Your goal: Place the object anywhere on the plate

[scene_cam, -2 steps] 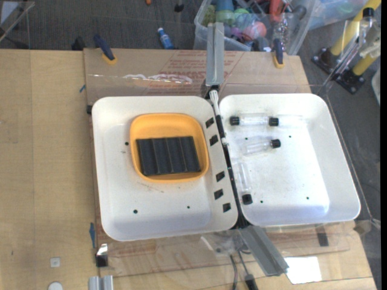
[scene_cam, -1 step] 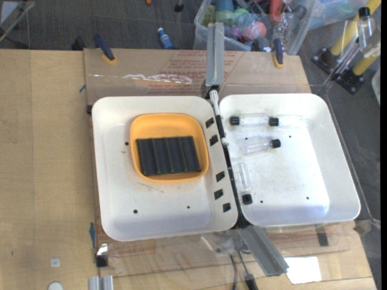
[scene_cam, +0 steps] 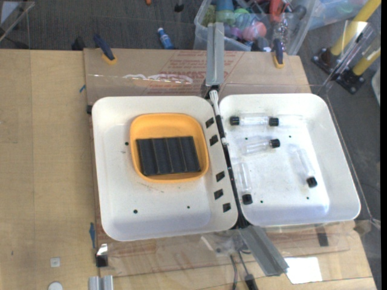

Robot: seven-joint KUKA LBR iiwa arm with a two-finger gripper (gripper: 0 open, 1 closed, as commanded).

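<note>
While lying flat in the left of the two shallow white bins (scene_cam: 112, 180), holds a rounded square orange-yellow plastic plate (scene_cam: 169, 121), set a little above the bin's middle. On that plate: a black rectangular ribbed block (scene_cam: 169, 156), long side running left to right, grooves running top to bottom. Covers most of the plate's floor and rests wholly inside the rim, nearer the lower edge than the upper. Touches nothing else.

As for the claw, cannot tell how wide it stands or whether it has hold of anything.

Beside the left bin, touching along a dark seam (scene_cam: 222, 162) with small black tabs: the right white bin (scene_cam: 341, 168). Inside, scattered clear plastic tubes with black caps. One tube (scene_cam: 254, 121) near the top edge, lying left to right, black at both ends. Another (scene_cam: 260, 144) just below it, cap to the right. A third (scene_cam: 301, 162) toward the right side, tilted, cap at its lower end. A fourth (scene_cam: 243, 183) close to the seam, lying top to bottom, cap at the bottom. All well apart from the plate.

Under both bins, a light wooden bench (scene_cam: 42, 138) with a brown cardboard sheet (scene_cam: 151, 65) behind them. Beyond the bench, on the dark floor, a clear plastic tub of coloured toys (scene_cam: 260, 11).
</note>
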